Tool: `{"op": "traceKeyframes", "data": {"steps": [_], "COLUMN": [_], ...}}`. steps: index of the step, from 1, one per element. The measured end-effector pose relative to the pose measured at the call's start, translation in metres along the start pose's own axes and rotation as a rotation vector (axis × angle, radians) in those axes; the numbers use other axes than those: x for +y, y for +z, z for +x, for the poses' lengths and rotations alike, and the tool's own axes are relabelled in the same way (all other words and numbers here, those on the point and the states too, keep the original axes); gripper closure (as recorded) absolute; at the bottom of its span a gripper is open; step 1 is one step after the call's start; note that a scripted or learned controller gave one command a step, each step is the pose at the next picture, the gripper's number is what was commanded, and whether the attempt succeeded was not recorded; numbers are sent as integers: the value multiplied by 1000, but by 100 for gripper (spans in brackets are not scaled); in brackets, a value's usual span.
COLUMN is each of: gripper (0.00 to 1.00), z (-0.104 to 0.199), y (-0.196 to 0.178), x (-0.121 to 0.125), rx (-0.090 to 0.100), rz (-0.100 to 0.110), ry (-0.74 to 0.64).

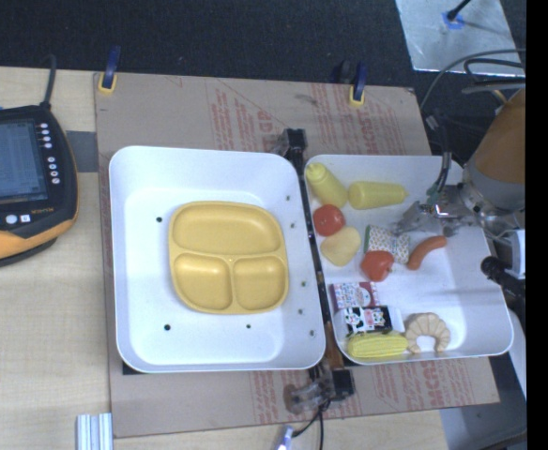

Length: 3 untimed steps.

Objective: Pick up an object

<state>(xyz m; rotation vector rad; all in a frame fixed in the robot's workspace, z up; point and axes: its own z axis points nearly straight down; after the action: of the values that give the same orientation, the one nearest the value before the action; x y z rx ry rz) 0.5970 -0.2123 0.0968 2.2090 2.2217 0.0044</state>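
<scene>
My gripper (426, 216) hangs over the right part of the right bin (471, 307), reaching in from the right edge. Just below it lies an orange-red sausage (427, 251), and to its left a small patterned packet (387, 242). I see nothing held in the gripper. The same bin holds a yellow bottle (325, 184), a yellow cylinder (377, 194), a red tomato (328, 219), a pale yellow lump (342, 246), a second red fruit (377, 264), a cow-patterned carton (366, 320), a corn cob (377, 347) and a croissant (428, 330).
The left bin (143, 251) carries a yellow divided plate (229, 256). A tablet in an orange case (16, 186) lies on the bench at the far left. Cables and the arm's orange band (504, 143) are at the right edge.
</scene>
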Motion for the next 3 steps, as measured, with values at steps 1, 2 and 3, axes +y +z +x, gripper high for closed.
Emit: {"op": "traceKeyframes", "data": {"steps": [1, 2, 3], "gripper": [0, 0, 100], "z": [0, 20, 19], "y": [0, 0, -9], "x": [-38, -68, -68], "rx": [0, -2, -2], "rz": [0, -1, 2], "ry": [-1, 1, -4]}}
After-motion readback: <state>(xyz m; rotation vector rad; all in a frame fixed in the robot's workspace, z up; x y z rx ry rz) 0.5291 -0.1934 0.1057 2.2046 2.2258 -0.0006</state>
